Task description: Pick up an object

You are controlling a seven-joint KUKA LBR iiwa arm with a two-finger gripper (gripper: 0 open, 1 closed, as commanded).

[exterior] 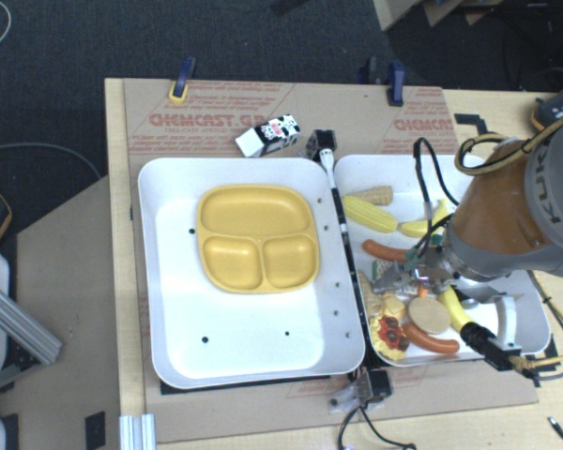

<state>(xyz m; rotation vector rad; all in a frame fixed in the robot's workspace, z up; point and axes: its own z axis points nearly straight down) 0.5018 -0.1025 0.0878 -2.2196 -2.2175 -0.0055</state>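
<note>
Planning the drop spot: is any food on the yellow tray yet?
No, the yellow tray in the left bin has three bare compartments.

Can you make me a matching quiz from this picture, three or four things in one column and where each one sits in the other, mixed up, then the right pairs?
Things:
1. divided yellow plate
2. corn cob
3. black-and-white cow toy
4. hot dog

Places:
A. on the bench board behind the bins
B. near front edge of the right bin
C. middle of the left bin
D. back part of the right bin

Pairs: 1-C, 2-D, 3-A, 4-B
</note>
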